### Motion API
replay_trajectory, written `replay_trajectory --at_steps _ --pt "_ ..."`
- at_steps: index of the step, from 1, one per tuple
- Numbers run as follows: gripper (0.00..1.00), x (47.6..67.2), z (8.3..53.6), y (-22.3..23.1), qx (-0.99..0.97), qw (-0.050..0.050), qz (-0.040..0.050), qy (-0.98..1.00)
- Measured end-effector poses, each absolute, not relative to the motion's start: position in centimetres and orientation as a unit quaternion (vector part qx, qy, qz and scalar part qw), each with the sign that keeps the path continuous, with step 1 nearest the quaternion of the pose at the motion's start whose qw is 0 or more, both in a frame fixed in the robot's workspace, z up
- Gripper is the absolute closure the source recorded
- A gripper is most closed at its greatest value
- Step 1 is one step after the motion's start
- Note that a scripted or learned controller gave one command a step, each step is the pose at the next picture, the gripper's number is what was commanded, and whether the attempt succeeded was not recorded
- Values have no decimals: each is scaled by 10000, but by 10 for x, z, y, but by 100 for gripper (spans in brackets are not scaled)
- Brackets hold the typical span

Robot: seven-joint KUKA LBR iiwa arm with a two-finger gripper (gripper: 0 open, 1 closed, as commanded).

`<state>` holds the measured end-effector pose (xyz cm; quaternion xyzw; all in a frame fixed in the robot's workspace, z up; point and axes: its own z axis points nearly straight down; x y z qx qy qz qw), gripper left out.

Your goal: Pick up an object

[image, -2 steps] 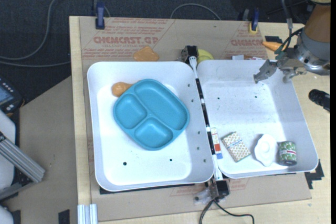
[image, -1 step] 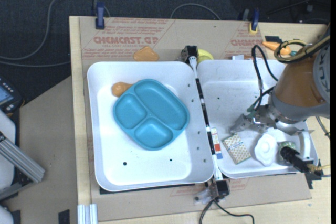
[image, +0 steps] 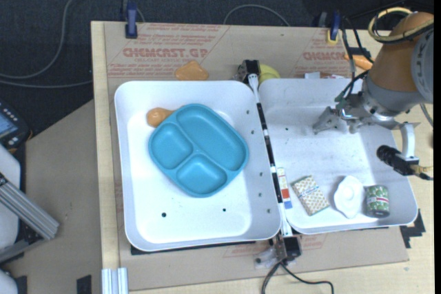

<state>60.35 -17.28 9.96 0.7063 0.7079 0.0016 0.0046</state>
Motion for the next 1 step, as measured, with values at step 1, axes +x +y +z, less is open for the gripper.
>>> replay_trajectory --at_steps 1 --pt "0 476 83 -190 7099 -51 -30 7043"
